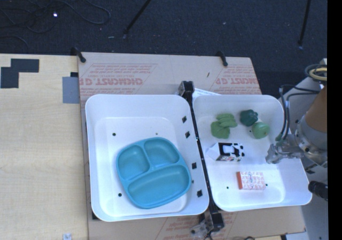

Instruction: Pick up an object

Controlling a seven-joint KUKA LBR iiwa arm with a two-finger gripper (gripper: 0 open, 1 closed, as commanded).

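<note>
I see two white bins side by side on the bench, resting on a cardboard sheet (160,73).

Left bin (107,116): holds a blue divided plate (154,172) with three compartments, lying flat in the lower middle of the bin.

Right bin (272,193): holds the loose items.
- Light green leafy piece (223,125), upper middle of the bin.
- Dark green piece (248,117), just to its right, near the far wall.
- Small light green rounded piece (260,130), just below and right of the dark one; I cannot tell whether the two touch.
- Black-and-white item (231,151), near the bin's centre, towards the divider side.
- Small box with red and white print (250,180), lying flat towards the near wall, apart from the others.

Arm: it enters from the right, and the gripper (273,156) sits low at the right side of the right bin, by the right wall. The metal parts blur together there, so I cannot tell how the claw stands. I see nothing between its tips. The nearest items are the rounded green piece above-left and the printed box below-left; both lie apart from the gripper. All five items rest on the bin floor.
</note>
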